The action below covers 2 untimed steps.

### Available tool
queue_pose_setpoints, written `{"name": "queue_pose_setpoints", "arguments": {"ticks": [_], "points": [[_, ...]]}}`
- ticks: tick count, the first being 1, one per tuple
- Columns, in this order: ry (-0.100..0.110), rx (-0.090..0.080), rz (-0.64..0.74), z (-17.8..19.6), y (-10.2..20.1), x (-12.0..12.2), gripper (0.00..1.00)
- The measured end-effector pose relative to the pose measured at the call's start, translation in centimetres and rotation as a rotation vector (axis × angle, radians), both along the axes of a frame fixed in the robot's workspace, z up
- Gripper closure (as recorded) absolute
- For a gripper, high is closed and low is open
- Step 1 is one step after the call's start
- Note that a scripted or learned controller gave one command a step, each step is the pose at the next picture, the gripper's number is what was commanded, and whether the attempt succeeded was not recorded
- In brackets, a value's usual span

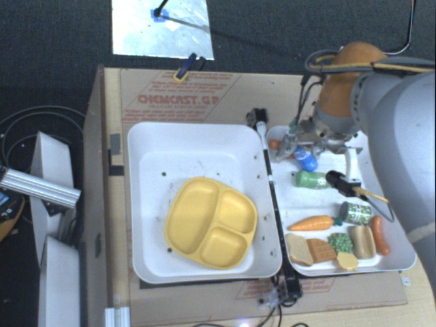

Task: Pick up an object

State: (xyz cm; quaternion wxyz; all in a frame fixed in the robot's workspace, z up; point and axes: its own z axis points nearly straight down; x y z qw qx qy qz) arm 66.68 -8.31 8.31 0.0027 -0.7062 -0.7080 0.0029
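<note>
My gripper (294,144) hangs low over the far left part of the right bin (398,251), with the grey arm reaching in from the right. A small blue object (307,161) lies just in front of it, close to or touching it. An orange-red piece (274,143) sits at its left by the bin wall. A green bottle (310,179) lies on its side just nearer. Along the bin's near side lie a carrot (313,223), a small can (355,212), bread slices (310,249), a green pea cluster (340,241), a hot dog (371,238) and a yellow piece (347,260).
The left bin (146,182) holds a yellow divided plate (211,221). A raised divider (270,182) separates the two bins. Cardboard (184,94) lies under the bins, and cables and metal parts sit off the bench to the left.
</note>
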Motion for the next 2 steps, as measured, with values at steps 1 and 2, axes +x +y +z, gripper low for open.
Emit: {"name": "queue_pose_setpoints", "arguments": {"ticks": [1, 2], "points": [[-0.005, -0.001, 0.004, 1.3, 0.0, 0.2, 1.0], [-0.013, 0.002, 0.003, 10.3, 7.8, -6.0, 1.0]]}}
